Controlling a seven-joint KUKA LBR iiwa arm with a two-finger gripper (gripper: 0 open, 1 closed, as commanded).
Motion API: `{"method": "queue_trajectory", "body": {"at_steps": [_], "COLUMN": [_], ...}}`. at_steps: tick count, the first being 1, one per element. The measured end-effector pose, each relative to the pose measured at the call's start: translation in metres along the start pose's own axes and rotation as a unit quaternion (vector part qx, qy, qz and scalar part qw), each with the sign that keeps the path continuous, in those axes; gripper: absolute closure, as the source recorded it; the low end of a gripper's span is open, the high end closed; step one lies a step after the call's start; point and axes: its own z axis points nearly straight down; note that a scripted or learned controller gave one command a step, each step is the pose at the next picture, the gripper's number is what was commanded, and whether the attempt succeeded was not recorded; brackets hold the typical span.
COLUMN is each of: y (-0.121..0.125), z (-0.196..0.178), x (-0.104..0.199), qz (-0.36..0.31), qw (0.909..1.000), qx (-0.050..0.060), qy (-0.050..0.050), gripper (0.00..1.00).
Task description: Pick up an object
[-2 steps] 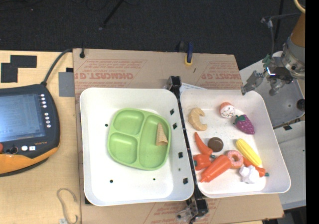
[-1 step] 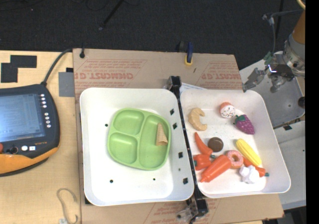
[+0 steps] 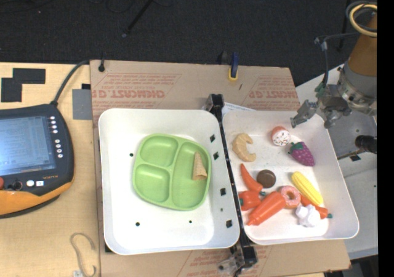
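While the arm [image 3: 362, 54] reached in from the right, the gripper [image 3: 315, 111] hung over the top right corner of the right bin [image 3: 341, 174], above the rim, fingers spread apart with nothing between them. Right bin held the toys: croissant [image 3: 244, 146] upper left, white ball [image 3: 281, 136] with red marks near the top, purple grapes [image 3: 302, 153] just beside it to the lower right. Gripper was nearest the ball and grapes but apart from both. Brown disc [image 3: 266, 178] sat mid-bin, yellow corn [image 3: 306, 188] to its right, pink donut [image 3: 289, 196] below, touching a carrot [image 3: 266, 208]. More orange-red pieces [image 3: 249, 188] crowded the left side by the divider, exact shapes hard to tell. Small white item [image 3: 305, 215] lay at lower right beside a small carrot [image 3: 321, 212]. Left bin [image 3: 117, 208] carried a green divided plate [image 3: 170, 172], with a cone [image 3: 199, 166] lying in its right compartment. Both bins rested on cardboard [image 3: 154, 85]. Tablet [image 3: 31, 152] with orange trim lay well left of the bins, screen lit. Blue-yellow clamp [image 3: 233, 66] stood at the cardboard's back edge
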Motion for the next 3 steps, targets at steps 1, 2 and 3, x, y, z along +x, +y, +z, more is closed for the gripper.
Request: {"method": "queue_trajectory", "body": {"at_steps": [1,2,3], "y": [-0.003,-0.011,-0.010], "z": [0.044,0.103,0.130], "x": [0.001,-0.001,0.002], "qz": [0.000,0.000,-0.002], "qw": [1.0000,1.0000,1.0000], "qx": [0.000,0.000,-0.001], "qy": [0.000,0.000,0.000], "gripper": [0.00,0.00,0.00]}}
